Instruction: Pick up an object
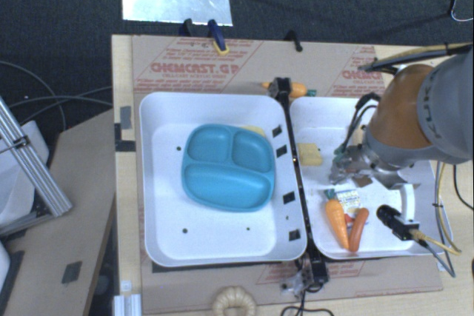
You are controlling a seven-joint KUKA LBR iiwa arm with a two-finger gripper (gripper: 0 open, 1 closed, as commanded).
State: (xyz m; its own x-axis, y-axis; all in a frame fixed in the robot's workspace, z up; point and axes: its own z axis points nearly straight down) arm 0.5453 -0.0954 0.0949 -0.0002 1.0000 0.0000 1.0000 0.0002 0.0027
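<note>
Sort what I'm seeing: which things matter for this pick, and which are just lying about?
In play: robot gripper; right white bin; orange toy carrot; red-orange sausage-shaped piece; pale yellow flat block.

Lying about: blue divided plastic plate in the left white bin; blue-and-yellow clamp; beige coiled ring.

The bench [122, 159] has a pale top, covered almost edge to edge by a brown sheet [192, 66] with red lettering along its far edge. Two shallow white bins sit side by side on the sheet, the left bin [159, 233] meeting the right bin [326, 111] at the middle. A blue-and-yellow clamp [217, 37] and a black clamp [295, 42] sit at the far edge. A pale ring [235, 301] lies at the near edge.
</note>
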